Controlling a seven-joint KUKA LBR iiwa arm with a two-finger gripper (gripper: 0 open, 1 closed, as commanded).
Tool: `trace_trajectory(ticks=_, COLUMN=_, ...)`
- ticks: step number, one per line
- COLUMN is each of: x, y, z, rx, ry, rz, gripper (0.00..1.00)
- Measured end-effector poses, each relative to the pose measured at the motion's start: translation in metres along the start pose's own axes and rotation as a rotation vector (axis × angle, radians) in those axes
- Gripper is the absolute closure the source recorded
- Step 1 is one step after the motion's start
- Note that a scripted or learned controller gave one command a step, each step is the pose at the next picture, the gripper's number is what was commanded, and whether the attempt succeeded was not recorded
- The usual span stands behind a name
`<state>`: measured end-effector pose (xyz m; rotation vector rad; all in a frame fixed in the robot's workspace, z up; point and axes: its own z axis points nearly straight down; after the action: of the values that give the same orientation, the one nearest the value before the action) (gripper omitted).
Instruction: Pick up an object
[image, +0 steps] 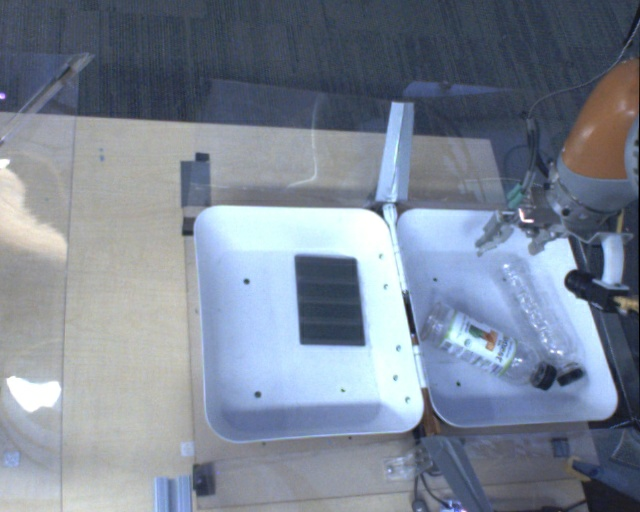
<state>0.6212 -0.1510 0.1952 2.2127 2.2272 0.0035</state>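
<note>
Clear bottle (472, 343) (green-orange label, flat)

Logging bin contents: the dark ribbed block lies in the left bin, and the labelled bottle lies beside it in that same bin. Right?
Not quite. The camera view shows the dark ribbed block in the left bin, but the labelled bottle lies in the right bin.

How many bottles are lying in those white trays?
2, both in the right bin: a labelled bottle near its middle, and a clear bottle just right of it, lying toward the front right corner. None seems hidden.

Arm (605, 140) cut by right edge
</note>
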Motion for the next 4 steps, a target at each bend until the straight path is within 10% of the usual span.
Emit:
trace_trajectory(ticks=1, x=0.035, y=-0.076, z=0.105, rx=-0.011, ry=-0.001, rz=-0.141, gripper=0.0)
trace_trajectory(ticks=2, x=0.019, y=-0.02, z=0.106, rx=-0.01, ry=-0.002, rz=-0.087, gripper=0.0)
trace_trajectory(ticks=4, x=0.039, y=-0.124, z=0.104, rx=-0.018, ry=-0.008, rz=-0.544, gripper=0.0)
